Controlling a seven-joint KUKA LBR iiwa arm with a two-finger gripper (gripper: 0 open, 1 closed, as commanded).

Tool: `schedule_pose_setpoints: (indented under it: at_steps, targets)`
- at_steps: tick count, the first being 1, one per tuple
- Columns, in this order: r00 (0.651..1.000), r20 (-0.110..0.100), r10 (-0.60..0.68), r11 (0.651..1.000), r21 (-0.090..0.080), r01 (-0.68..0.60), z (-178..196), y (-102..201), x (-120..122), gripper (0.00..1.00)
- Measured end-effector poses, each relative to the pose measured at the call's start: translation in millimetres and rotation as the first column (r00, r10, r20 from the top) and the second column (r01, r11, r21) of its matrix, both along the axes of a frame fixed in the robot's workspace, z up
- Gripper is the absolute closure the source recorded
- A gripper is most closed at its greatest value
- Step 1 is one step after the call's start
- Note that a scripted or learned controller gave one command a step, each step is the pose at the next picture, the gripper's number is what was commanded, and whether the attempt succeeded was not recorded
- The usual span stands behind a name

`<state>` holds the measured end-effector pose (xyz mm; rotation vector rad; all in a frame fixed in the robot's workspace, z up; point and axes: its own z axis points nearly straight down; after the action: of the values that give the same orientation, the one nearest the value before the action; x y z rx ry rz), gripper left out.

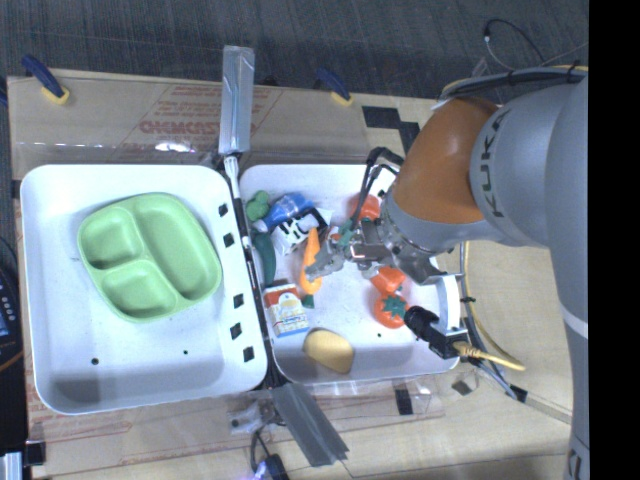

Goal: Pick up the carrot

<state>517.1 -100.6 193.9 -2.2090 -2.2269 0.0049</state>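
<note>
**Ana:** Beside the carrot (311,260), on its right, sits the gripper (335,251), low inside the right bin (420,360). Its fingers look narrowly parted, with one tip against the carrot's flank, but whether the carrot is truly between them I cannot tell.

**Ben:** And the carrot itself?

**Ana:** It lies tilted, near the middle of that bin. A blue and white package (291,213) lies just above it, a dark green vegetable (265,253) just to its left, and a small red carton (286,311) just below its lower end.

**Ben:** So what could go wrong?

**Ana:** My guess is a glancing grip. The carrot is slim and slanted, so if the fingers shut on one edge it may roll out or pivot free on the lift. Crowding is another risk: a finger could catch the blue package or nudge the carton.

**Ben:** Anything further off?

**Ana:** A yellowish potato-like lump (328,349) well below the carrot, orange and red vegetables (389,298) to its right under the wrist, and a green divided plate (150,253) far to its left in the other bin. None of those should interfere.
</note>
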Motion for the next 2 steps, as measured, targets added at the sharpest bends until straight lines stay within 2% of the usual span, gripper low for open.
schedule_pose_setpoints:
  at_steps: [1,2]
  targets:
    - [0.992,0.002,0.124,0.992,-0.001,-0.124,-103.2,1.3,44.0,0.00]
    - [0.992,-0.001,0.127,0.992,-0.002,-0.127,-94.2,0.1,43.1,1.00]
